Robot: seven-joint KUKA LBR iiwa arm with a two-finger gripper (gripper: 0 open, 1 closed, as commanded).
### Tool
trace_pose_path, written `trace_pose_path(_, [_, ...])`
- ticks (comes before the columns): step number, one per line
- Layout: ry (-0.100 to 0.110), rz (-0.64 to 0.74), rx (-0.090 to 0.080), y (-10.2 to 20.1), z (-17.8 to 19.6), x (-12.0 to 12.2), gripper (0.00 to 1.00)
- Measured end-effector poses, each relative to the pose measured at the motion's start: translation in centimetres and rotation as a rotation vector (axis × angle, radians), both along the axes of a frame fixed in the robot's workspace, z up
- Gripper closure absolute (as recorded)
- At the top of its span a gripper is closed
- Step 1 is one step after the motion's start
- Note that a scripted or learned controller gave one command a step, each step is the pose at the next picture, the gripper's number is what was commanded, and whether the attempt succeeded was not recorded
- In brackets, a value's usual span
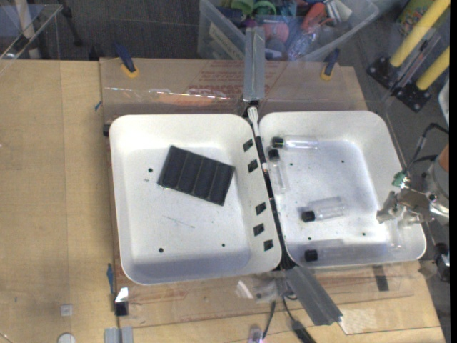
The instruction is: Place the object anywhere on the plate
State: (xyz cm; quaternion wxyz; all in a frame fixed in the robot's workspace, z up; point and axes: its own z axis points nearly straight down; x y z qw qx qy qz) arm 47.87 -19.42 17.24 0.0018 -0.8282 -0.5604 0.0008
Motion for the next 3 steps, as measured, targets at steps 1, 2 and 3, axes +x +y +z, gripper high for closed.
trace_pose_path(1, [-0.002, -0.002, -0.001, 3.5, -7.6, 5.1, 1.0])
trace_pose_path(2, [-0.013, -0.027, -0.008, 5.6, -8.2, 6.8, 1.0])
trace_pose_path(3, [-0.015, -0.107, -0.009, 6.1, -8.2, 7.2, 1.0])
